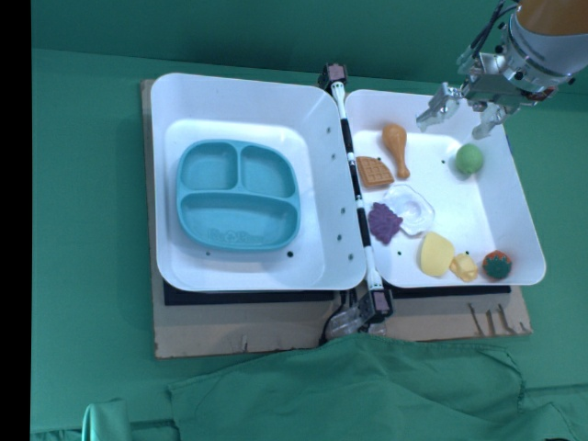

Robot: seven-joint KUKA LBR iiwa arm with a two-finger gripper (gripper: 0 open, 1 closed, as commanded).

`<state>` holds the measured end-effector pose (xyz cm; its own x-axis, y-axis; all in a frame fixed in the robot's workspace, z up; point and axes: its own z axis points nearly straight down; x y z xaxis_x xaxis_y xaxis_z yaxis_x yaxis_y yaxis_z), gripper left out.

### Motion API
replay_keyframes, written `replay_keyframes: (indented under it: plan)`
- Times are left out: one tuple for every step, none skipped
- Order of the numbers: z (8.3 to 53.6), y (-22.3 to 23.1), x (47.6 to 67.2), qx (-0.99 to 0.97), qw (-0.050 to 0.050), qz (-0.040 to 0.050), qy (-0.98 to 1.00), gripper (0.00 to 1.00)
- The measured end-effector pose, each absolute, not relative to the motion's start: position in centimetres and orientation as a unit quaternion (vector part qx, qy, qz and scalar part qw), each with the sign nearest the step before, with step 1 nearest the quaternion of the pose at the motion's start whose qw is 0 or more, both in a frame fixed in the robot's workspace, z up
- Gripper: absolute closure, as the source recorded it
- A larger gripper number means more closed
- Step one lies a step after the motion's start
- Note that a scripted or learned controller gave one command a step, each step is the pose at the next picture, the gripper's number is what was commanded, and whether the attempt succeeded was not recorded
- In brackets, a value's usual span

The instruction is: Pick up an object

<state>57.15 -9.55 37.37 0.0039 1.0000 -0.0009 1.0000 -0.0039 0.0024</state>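
My gripper (462, 119) hangs open above the far edge of the right bin (514, 200), with nothing between its fingers. Just below and right of it a green ball (469, 159) lies in the bin. Left of the ball lie a toy drumstick (398, 147) and a waffle (373, 171). Nearer the front are a clear white egg-shaped piece (409, 207), purple grapes (383, 221), a yellow piece (436, 254), a small pale yellow toy (465, 267) and a dark green and orange ball (497, 265).
The left bin (312, 154) holds a teal divided plate (238, 195). A black-and-white bar (355, 182) runs between the two bins. Green cloth (367, 393) lies bunched in front of the bench.
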Motion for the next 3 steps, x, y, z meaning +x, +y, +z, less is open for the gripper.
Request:
replay_keyframes:
  plan:
    - [37.4,-9.6,57.1,0.708,0.001,0.0006,0.706,0.00]
    - [33.3,-9.6,56.8,0.709,0.000,-0.0007,0.706,0.00]
    - [28.2,-8.8,57.3,0.708,-0.001,-0.0011,0.706,0.00]
